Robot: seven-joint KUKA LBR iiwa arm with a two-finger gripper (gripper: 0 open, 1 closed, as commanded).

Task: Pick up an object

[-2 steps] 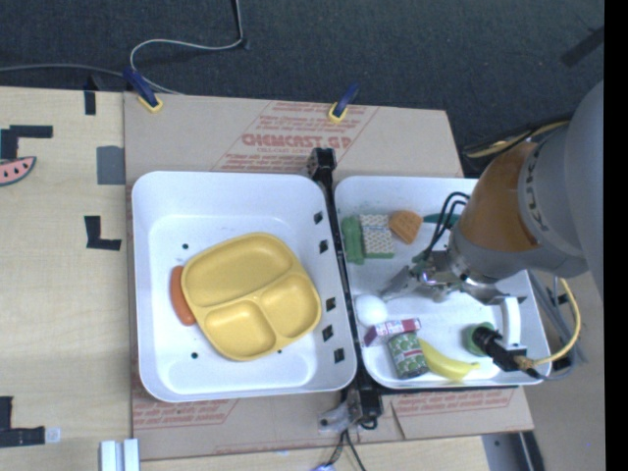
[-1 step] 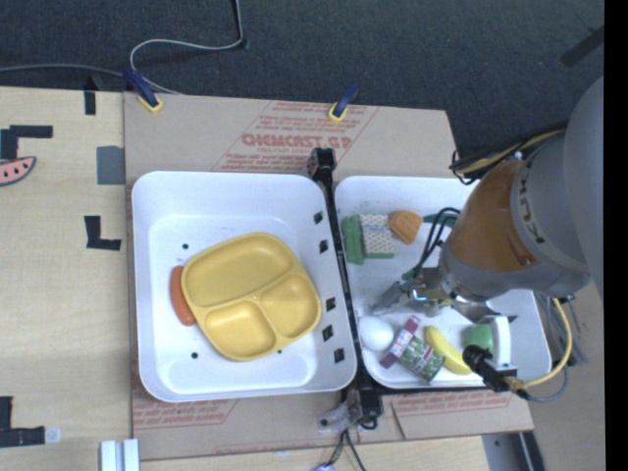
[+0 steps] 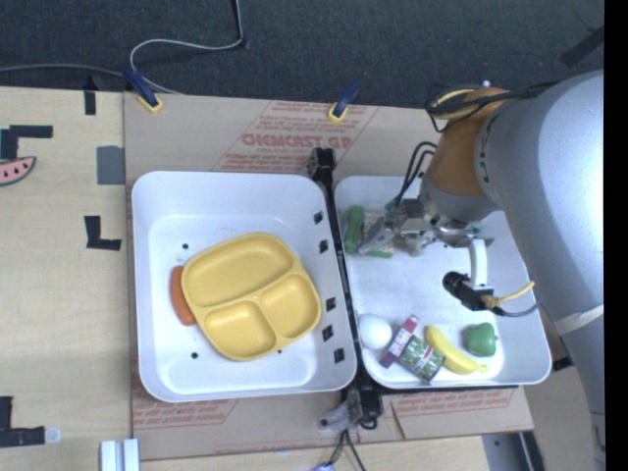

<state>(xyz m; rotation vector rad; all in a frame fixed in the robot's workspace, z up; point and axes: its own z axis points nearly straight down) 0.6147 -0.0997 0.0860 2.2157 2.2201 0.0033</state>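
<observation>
The green vegetable (image 3: 353, 230) lies in the far left corner of the right bin (image 3: 432, 307), against its left wall, and it looks the likeliest object for this pick because the gripper (image 3: 392, 235) sits just beside it. Another green scrap shows right under the gripper, though its shape is too blurred to name.

The arm (image 3: 549, 194) reaches over the right bin from its right side, bent low so the wrist comes down towards that corner; this reads as an approach or a grasp attempt. Whether the gripper is open or closed on anything, I cannot tell: cables and dark metal blur together there.

The left bin (image 3: 157, 224), touching the right bin's left wall, holds a yellow divided plate (image 3: 252, 294) with an orange thing (image 3: 181, 297) tucked under its far edge.

Along the near edge of the right bin lie a banana (image 3: 451, 351), a green pepper (image 3: 480, 339), a can (image 3: 424, 361) and a white egg (image 3: 375, 333), all well apart from the gripper and loosely scattered, so each could be taken alone. Both bins rest on the surface (image 3: 59, 292).
</observation>
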